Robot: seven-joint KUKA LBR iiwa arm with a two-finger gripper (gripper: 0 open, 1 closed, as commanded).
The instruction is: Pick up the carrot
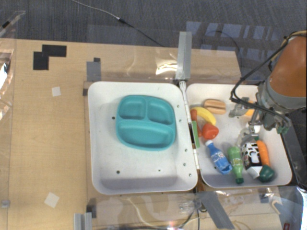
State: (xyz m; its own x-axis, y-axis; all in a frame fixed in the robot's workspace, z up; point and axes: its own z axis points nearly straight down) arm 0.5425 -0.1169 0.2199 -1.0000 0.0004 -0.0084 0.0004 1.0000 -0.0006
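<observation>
The carrot (263, 152) is orange with a dark green top (266, 173). It lies lengthwise near the right wall of the right bin (225, 92), beside a black-and-white carton (250, 155). My gripper (249, 135) hangs from the grey arm with the orange band (289, 71). It sits just up and left of the carrot's orange end, above the carton's top edge. Nothing shows in its grasp.
The right bin also holds a hot dog bun (214, 106), a banana (204, 115), a red pepper (209, 131), a blue bottle (218, 157) and a green bottle (235, 163). A teal divided plate (145, 122) rests in the left bin (105, 143).
</observation>
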